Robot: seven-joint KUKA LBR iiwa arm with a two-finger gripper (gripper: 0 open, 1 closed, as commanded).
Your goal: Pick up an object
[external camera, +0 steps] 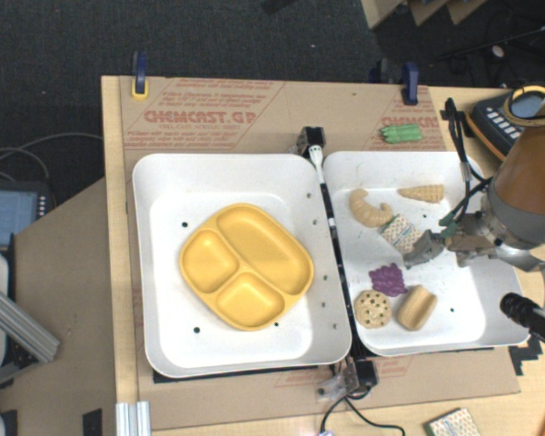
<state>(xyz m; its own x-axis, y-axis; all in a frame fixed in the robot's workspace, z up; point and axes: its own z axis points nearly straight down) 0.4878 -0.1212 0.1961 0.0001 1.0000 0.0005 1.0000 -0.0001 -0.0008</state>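
The right bin (454, 330) holds several toy foods: a tan croissant (370, 209), an ice cream cone (422, 193), a patterned cup-like piece (399, 232), a purple grape bunch (387, 280), a chocolate chip cookie (373, 308) and a bread roll (416, 307). My gripper (429, 247) reaches in from the right and hovers low just right of the patterned piece, above the grapes and the roll. Nothing shows between its fingers.
The left bin (163, 189) holds a yellow divided plate (245, 264). A green object (401, 133) lies on the cardboard behind the right bin. Blue clamps (410, 84) hold the board's far edge. A device (509, 116) sits at far right.
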